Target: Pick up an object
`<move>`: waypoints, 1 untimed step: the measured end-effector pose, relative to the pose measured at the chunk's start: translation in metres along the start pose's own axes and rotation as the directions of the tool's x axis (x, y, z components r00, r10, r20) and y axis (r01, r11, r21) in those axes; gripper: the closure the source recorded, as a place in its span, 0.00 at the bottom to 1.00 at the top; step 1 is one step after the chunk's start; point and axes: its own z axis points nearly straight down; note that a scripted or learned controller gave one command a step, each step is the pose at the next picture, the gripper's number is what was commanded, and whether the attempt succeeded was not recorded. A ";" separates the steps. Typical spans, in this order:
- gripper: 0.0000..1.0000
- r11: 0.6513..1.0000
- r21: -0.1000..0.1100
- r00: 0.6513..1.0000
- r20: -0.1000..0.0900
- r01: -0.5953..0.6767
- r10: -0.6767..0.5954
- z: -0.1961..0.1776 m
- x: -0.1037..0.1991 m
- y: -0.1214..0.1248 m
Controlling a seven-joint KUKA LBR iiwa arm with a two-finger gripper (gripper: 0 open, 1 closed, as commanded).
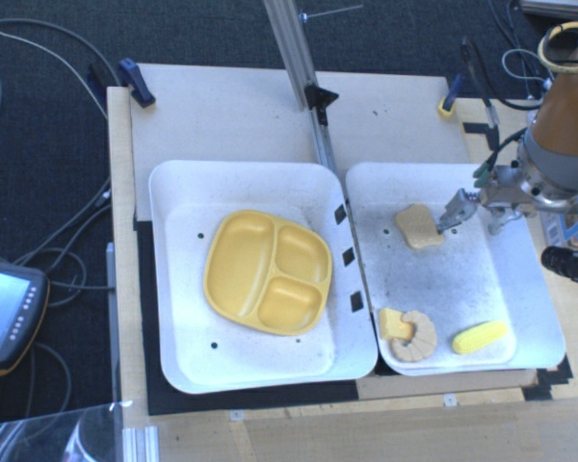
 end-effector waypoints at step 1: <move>0.00 1.000 -0.001 1.000 0.000 -0.001 0.001 0.000 0.000 0.000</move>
